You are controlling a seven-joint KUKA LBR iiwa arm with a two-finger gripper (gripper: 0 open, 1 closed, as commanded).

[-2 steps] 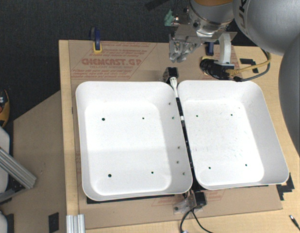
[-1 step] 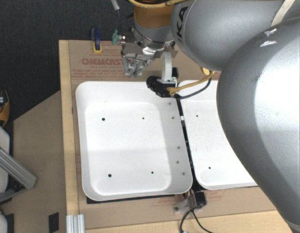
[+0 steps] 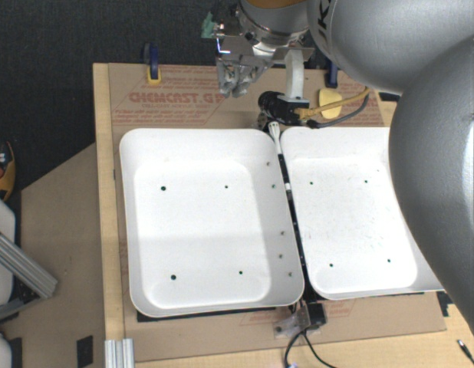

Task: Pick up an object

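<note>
The jaws, whether spread I cannot tell, hang over cardboard [image 3: 176, 90] behind the left bin [image 3: 137, 205].

Wide bare floor across the left bin [image 3: 199, 221], open from above. Likewise bare over the left and middle of the right bin [image 3: 344, 213]; blocked along its right side by the grey arm [image 3: 429, 144] overhead. Between the two, rims side by side with a black strip [image 3: 287, 198] along the seam, a low ridge to cross. Beyond the left bin's far rim, crowded by the gripper [image 3: 235, 81] above the brown board [image 3: 183, 98]. At the board's far left corner, a blue clamp [image 3: 152, 60], well apart from the bins.
</note>
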